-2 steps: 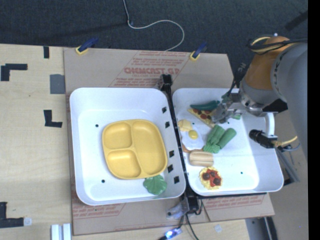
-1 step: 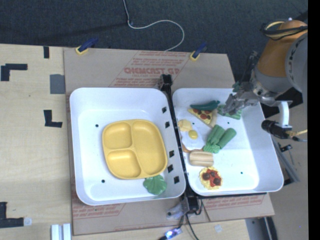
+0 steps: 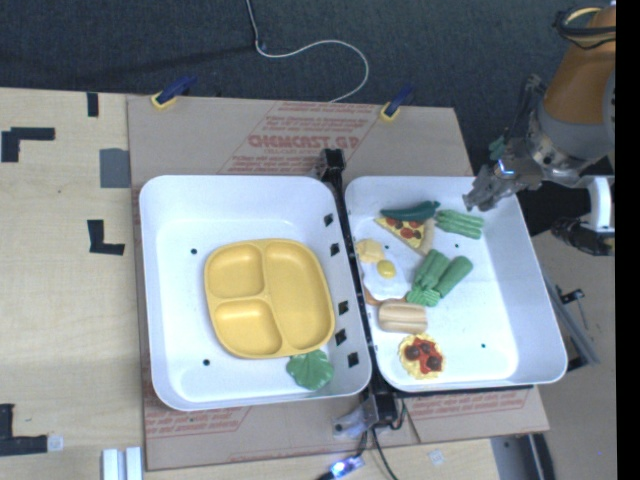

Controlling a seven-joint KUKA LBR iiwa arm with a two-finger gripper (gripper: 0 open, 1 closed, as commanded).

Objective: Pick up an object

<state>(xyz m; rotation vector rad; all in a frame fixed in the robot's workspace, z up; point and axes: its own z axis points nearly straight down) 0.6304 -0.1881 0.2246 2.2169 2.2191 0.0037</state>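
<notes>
Backdrop: dark blue-grey carpet across the top of the frame, a thin white cable (image 3: 310, 48) looping over it.
Tabletop: pale wood tabletop (image 3: 60, 298) with black marks at the left; a cardboard sheet (image 3: 290, 138) with red print lies under both bins, yellow-blue clamps at its top corners.
Left bin: white left bin (image 3: 170, 208) at centre-left; holds a yellow divided plate (image 3: 268, 298) with three compartments, and a green leafy toy (image 3: 311, 369) touching the plate's lower right edge.
Right bin: white right bin (image 3: 520, 298), just beside the left one; holds toy food.
Contents, upper part: dark green pepper (image 3: 410, 210) above a pizza slice (image 3: 406, 231); light green ridged piece (image 3: 459, 224) at their right.
Contents, middle: yellow pieces (image 3: 377, 259) at the bin's left wall; green pickle-like cluster (image 3: 438, 277) mid-bin.
Contents, lower part: hot dog bun (image 3: 402, 316), then a small round pizza (image 3: 422, 356) with red topping near the bottom edge.
Arm: grey, orange band, comes in from the upper right of the frame.
Claw: claw (image 3: 482, 195) hangs at the right bin's upper right corner, just above the ridged piece; tips look close together, nothing between them.
</notes>
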